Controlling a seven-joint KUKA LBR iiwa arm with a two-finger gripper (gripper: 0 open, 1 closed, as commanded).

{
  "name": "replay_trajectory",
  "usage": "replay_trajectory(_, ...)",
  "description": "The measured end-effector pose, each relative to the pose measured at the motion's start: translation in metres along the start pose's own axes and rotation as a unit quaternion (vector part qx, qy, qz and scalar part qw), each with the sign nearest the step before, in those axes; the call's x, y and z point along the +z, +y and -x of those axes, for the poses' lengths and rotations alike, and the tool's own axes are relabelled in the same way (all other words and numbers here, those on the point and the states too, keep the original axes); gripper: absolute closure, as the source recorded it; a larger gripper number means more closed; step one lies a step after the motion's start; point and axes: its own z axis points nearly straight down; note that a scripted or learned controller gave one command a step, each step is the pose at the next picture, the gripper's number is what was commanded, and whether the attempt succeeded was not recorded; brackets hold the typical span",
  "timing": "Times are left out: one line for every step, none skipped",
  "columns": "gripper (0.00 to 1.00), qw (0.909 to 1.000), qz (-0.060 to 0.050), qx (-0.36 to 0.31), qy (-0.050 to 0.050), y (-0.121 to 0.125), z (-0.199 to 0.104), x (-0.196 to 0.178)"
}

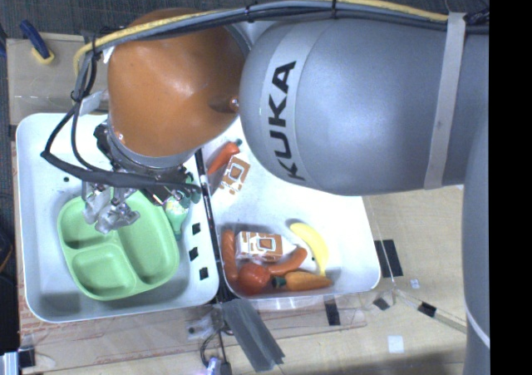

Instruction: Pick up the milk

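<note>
Hand [106,214]: hung over the green tray [125,269], lower left; grip state could not be told.
Milk carton [259,245]: lay lower centre, right bin [353,224].

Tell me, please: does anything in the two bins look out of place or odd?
Mostly no. The gripper hangs over the green tray in the left bin, while a carton, probably the milk, lies in the right bin among a banana and other food.
</note>
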Motion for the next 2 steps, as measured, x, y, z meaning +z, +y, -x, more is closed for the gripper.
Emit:
replay_trajectory(1.00, 0.9999, -0.001, -0.016, -0.001, -0.012, 0.006, -0.128)
replay_trajectory(1.00, 0.9752, 0.001, -0.221, 0.001, -0.014, -0.006, -0.041)
